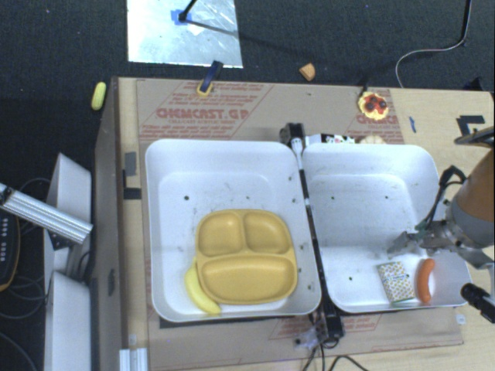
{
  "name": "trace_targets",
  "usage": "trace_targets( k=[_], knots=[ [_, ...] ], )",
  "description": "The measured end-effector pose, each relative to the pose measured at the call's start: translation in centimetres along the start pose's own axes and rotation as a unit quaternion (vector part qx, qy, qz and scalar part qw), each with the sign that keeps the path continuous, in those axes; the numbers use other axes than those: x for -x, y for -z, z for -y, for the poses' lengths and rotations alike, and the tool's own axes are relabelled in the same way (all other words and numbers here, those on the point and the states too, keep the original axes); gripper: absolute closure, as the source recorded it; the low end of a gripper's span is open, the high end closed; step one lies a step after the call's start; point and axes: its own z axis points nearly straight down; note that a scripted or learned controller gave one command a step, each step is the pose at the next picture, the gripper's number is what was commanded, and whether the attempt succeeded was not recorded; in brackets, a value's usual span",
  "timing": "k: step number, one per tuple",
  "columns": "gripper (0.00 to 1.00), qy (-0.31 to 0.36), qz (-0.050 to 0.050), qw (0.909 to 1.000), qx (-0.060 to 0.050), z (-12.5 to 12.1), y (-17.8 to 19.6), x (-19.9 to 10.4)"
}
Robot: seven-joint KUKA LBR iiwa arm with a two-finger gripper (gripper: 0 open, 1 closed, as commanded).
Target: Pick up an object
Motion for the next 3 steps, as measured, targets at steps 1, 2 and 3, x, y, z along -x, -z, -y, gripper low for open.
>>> trace_targets(
  k=[1,2,3],
  knots=[
    [0.0,0.002,0.0,1.0,0.0,-16.8,-1.9,-0.1],
    [0.0,0.0,0.0,1.0,-0.001,-9.1,-1.9,0.1],
    [1.0,0.002,0.001,1.0,0.001,-9.2,-0.8,0.1]
  ],
)
